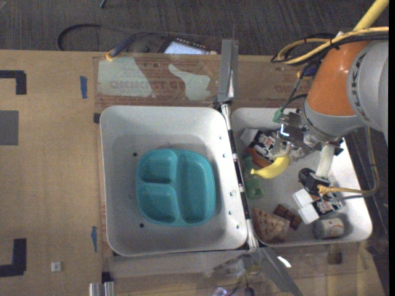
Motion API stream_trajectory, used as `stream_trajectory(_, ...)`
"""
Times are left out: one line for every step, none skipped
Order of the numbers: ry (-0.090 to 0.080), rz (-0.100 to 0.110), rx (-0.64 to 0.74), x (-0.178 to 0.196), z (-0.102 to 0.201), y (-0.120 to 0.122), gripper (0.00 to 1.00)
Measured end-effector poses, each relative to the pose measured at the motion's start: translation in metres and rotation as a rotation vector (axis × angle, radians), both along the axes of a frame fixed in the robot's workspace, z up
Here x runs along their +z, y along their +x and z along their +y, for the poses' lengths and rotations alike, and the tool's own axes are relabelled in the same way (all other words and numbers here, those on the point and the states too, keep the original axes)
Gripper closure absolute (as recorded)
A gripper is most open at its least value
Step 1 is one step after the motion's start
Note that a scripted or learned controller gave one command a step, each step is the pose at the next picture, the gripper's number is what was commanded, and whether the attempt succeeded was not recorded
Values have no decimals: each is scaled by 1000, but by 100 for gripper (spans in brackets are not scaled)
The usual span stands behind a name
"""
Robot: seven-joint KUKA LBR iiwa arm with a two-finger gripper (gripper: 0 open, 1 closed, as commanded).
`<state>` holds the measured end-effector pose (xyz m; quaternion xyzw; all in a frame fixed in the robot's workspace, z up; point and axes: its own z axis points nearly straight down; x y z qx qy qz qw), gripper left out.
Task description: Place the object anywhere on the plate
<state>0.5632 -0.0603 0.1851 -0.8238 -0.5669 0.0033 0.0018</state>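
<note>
You look down from one fixed camera above the bench (49, 165), tilted slightly, far enough to take in both white bins: the left bin (117, 128) mid-frame, the right bin (358, 221) toward the right edge, dark floor (185, 5) along the top.

Teal divided plate (176, 187), two white bins (117, 128), yellow banana (271, 168), black-and-white cow toy (264, 144), brown speckled pizza slice (270, 225), dark brown chocolate piece (287, 215), grey arm with orange band (330, 91), tan bench (49, 165).
</note>
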Motion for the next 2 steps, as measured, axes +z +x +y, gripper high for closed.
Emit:
stream_trajectory(4,-3,537,-3,74,17,100)
stream_trajectory(3,-6,523,-3,151,27,100)
